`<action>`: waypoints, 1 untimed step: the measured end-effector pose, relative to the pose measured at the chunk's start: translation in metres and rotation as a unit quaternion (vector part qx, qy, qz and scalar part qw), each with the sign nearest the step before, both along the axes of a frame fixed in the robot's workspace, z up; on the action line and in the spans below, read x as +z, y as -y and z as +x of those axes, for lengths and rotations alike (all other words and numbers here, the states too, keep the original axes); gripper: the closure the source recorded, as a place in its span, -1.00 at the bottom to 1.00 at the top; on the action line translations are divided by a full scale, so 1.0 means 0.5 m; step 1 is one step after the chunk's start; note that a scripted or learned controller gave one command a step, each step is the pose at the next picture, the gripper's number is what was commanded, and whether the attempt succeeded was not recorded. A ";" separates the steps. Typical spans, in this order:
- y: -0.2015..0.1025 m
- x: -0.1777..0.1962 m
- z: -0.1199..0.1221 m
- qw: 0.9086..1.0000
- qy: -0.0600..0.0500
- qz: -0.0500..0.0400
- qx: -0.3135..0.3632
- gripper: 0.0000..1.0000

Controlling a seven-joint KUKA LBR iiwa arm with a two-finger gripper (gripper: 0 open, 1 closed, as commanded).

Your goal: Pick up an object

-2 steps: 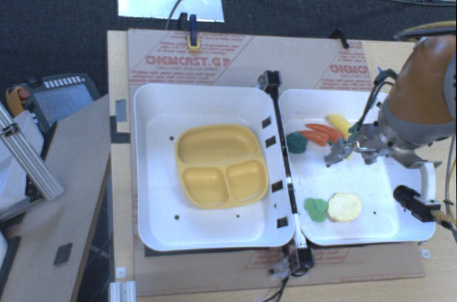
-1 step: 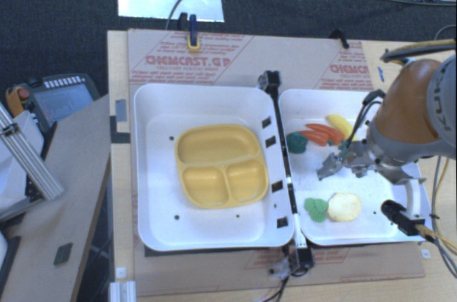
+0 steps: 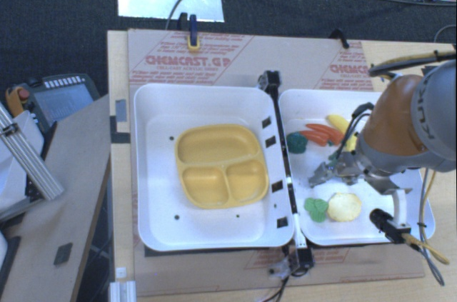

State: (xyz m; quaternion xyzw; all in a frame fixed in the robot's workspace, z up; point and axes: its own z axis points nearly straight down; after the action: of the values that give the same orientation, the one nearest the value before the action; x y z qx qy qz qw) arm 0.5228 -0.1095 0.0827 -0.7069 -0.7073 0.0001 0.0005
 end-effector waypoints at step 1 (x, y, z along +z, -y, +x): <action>0.000 0.025 0.003 1.000 0.002 0.000 0.000 1.00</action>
State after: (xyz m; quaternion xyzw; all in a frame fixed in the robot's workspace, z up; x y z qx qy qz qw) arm 0.5242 -0.1097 0.0951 -0.7066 -0.7076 -0.0011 -0.0010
